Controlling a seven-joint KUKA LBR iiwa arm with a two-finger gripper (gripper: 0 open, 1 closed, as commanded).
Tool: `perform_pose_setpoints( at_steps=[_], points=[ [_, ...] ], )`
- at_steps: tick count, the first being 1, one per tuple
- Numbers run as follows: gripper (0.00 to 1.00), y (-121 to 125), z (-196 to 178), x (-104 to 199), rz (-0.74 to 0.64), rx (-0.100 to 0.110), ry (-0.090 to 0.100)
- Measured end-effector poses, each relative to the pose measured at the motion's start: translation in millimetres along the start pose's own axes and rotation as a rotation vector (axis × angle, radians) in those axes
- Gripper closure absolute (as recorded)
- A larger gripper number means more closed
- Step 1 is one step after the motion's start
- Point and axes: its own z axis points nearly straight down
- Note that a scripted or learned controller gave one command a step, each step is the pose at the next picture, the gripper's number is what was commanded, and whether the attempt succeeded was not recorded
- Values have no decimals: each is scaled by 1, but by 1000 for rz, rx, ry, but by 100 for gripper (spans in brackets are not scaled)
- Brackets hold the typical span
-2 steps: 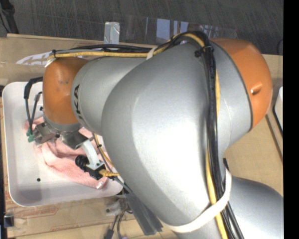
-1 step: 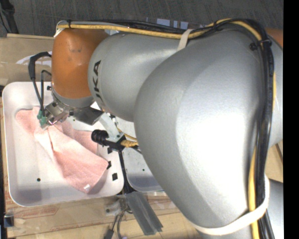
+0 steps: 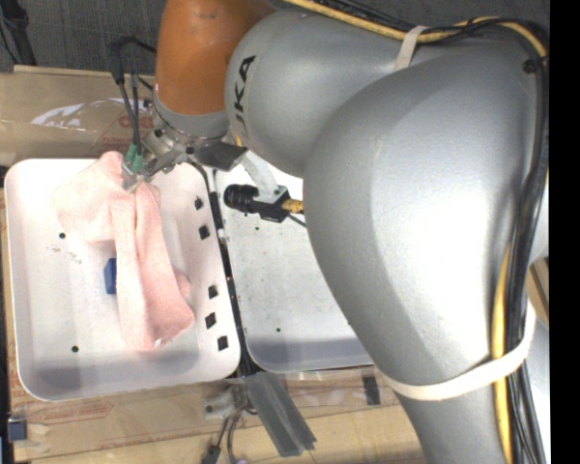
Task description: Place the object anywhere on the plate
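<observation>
A pink cloth lies in the left bin, spread from the bin's upper part down its middle. Its top is drawn up into a bunch at my gripper, whose green-tipped fingers are pinched together on the fabric near the bin's upper edge. A small blue object rests on the bin floor just left of the cloth, partly tucked under it. My arm's grey body covers most of the right side of the view.
The right bin shows a strip of bare white floor beside the divider between the bins. A black cable plug sticks out from my wrist over that bin. The wooden bench borders the bins.
</observation>
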Motion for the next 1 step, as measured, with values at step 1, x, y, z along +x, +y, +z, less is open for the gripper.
perform_pose_setpoints(
  at_steps=[1],
  points=[
    [100, -9, -5, 39, -67, 4, 2]
  ],
)
